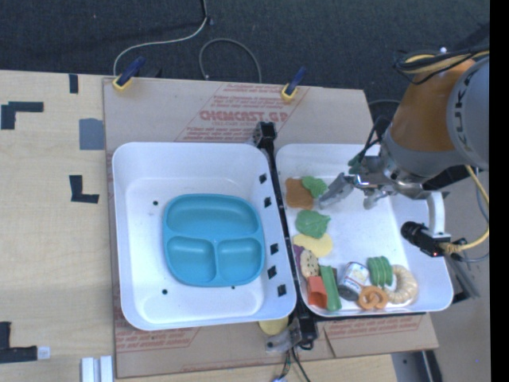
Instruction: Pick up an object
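1. While the gripper (pixel 354 191) hangs over the upper part of the right bin (pixel 413 249), you can see two fingers spread apart, one reaching left toward the toys and one pointing down to the right, and nothing sits between them, so treat it as empty-handed
2. You have your likeliest target just left of the leading finger: a small green piece (pixel 313 186) lying against a brown piece (pixel 298 194) by the divider between the bins. Since the two touch, a closing grip could catch both, or push one aside and slide off the other
3. You should watch the divider wall itself. Those pieces sit hard against it, so a finger coming down on that side may land on the rim and stop short of the toy
4. You'll find the rest crowded along the bin's left side and front edge: a leafy green piece (pixel 312 224), a yellow piece (pixel 318 246), a red-orange piece (pixel 317 290), a small can (pixel 354 276), a pretzel (pixel 371 297) and a pale ring (pixel 403 285). If you go in there, expect neighbours to be shoved or dragged up
5. You may judge the flat, soft-looking shapes as poor holds; a shallow pinch could let them drop on the lift
6. You can leave the blue tray (pixel 213 239) in the left bin (pixel 131 237) out of it; it lies well apart from the arm
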Tool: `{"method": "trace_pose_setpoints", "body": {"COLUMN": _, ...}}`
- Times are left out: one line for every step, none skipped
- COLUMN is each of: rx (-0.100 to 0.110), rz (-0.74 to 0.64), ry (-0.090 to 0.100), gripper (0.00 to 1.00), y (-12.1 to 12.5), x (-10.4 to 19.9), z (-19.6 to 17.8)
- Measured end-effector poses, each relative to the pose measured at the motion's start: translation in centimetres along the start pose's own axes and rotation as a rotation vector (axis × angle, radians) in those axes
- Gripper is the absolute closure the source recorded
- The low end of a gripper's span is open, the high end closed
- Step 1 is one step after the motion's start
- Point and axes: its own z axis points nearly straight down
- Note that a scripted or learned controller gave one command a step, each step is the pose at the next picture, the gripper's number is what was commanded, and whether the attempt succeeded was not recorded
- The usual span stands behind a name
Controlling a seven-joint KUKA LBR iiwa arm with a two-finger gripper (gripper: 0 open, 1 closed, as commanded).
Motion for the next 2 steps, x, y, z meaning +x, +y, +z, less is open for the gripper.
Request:
{"method": "trace_pose_setpoints", "body": {"rx": 0.004, "rz": 0.0, "ry": 0.0, "gripper": 0.0, "y": 0.4, "x": 1.7, "z": 5.8}}
{"method": "trace_pose_setpoints", "body": {"rx": 0.0, "rz": 0.0, "ry": -0.002, "gripper": 0.0, "y": 2.2, "x": 1.1, "z": 11.1}}
